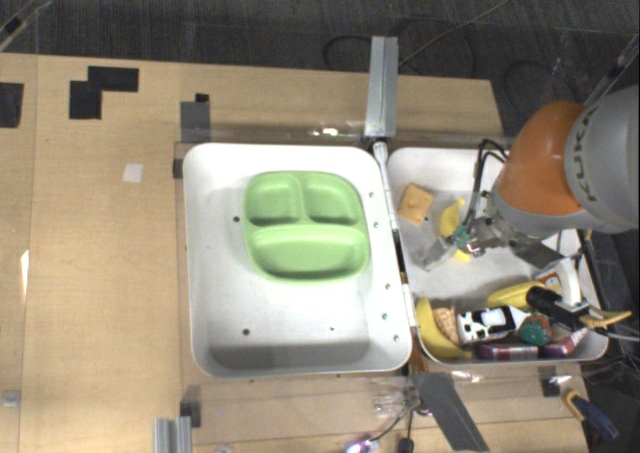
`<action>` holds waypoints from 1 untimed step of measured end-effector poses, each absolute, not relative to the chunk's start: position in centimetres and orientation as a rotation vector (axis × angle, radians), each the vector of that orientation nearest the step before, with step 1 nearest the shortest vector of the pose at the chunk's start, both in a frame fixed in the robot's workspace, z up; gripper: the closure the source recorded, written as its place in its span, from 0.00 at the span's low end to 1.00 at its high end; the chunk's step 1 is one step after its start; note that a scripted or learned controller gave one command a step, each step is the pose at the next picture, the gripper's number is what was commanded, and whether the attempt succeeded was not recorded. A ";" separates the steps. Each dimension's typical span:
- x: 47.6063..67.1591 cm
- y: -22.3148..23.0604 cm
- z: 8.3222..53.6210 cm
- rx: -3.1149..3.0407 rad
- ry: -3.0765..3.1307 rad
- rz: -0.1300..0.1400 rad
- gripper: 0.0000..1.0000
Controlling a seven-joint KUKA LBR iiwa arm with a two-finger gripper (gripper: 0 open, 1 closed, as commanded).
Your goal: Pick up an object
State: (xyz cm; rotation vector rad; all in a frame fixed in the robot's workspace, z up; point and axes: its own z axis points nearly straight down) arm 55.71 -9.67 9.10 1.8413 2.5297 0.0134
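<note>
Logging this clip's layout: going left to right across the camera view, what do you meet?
Left bin → green divided plate → metal divider post → tan block → gripper → orange band.

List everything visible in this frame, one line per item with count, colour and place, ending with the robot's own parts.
Bins: two, white, side by side on the bench; left bin, right bin.
Divided tray: one, light green, three compartments, in the left bin.
Block: one, tan, upper left of the right bin.
Banana-like pieces: two, yellow, near edge of the right bin and right of it.
Mixed small items: a clutter, black, white, green, maroon, along the right bin's near edge; too jumbled to name.
Metal post: one, grey, behind the bins.
Arm: one, grey with orange band, over the right bin.
Gripper: one, low in the right bin beside something yellow.
</note>
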 end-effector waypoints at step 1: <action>56.0 -9.4 10.3 1.839 2.529 0.024 1.00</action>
